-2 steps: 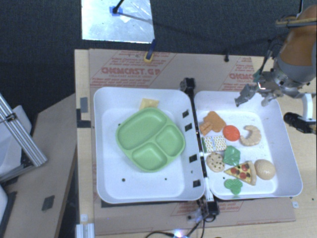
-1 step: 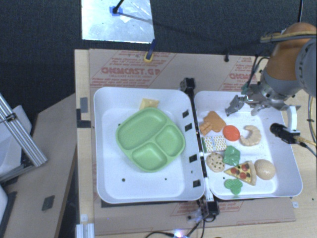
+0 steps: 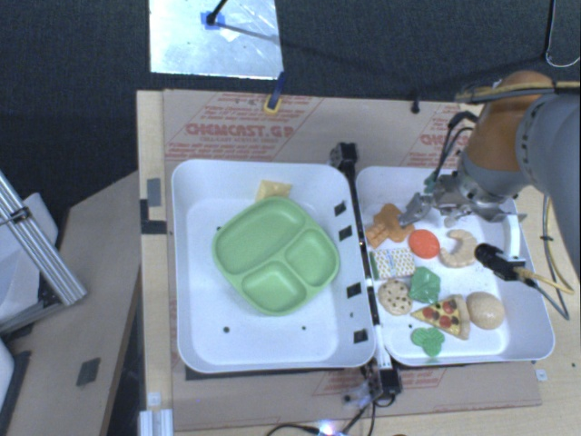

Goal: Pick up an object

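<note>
Looks like the approach step: gripper (image 3: 428, 200) hovers low over the right bin (image 3: 536, 334), jaws seemingly spread with nothing between them. Nearest target's the gingerbread man (image 3: 388, 224) just beside; next it must drop and close.

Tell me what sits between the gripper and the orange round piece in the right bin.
Nothing visible. The gripper hovers over the right bin's upper part, and the orange piece lies just below it, bare white floor between. The gingerbread man lies off to its left.
</note>
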### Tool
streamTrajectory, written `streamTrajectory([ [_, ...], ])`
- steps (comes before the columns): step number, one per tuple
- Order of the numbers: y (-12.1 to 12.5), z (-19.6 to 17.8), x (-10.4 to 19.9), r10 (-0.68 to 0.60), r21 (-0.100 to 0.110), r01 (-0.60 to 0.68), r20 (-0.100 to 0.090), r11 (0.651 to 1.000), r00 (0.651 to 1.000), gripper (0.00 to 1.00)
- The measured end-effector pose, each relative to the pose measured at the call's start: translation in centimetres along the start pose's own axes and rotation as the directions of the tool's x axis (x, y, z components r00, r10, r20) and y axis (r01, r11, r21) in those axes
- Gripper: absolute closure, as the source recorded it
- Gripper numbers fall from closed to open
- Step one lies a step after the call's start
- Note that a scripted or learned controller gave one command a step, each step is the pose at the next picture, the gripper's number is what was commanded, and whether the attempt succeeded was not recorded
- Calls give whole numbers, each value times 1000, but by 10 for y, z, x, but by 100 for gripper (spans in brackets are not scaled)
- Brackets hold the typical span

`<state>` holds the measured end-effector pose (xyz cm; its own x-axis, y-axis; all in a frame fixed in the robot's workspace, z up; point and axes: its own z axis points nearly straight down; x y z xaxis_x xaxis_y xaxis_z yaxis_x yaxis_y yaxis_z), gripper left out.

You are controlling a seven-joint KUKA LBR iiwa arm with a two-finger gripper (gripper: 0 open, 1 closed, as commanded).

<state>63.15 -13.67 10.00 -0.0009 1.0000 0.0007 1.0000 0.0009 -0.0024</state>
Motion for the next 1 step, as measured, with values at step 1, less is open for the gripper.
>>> streamTrajectory([
  [1, 1, 15, 1, 0, -4, 0, 1, 1000, 1000, 0],
])
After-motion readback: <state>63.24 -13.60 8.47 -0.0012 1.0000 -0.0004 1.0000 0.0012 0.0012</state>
